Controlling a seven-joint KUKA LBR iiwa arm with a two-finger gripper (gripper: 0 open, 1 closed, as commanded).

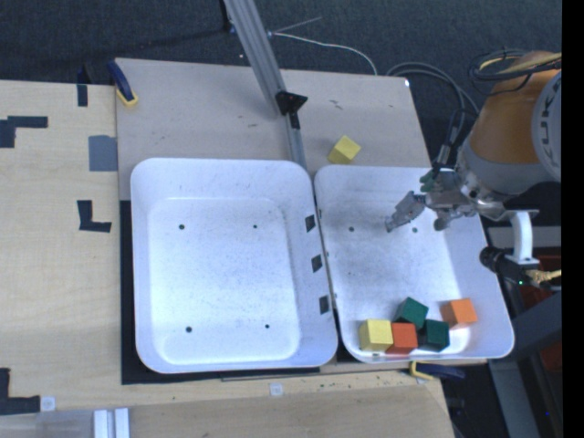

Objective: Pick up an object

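Note:
Several small blocks lie along the front of the right bin [365,245]: a yellow block [375,335], a red-orange block [402,338], two dark green blocks [412,312] [436,335], and an orange block [460,312] near the right wall. My gripper [422,214] hangs over the upper right part of this bin, well behind the blocks, open, with nothing between its fingers. One finger [401,215] points left and down, the other [443,218] sits closer to the wrist.
The left bin [219,263] sits beside the right one. A yellow block [345,150] rests on the bench behind the bins. A metal pole [260,44] slants down to a clamp [291,103] at the back. Cables curl at the back right.

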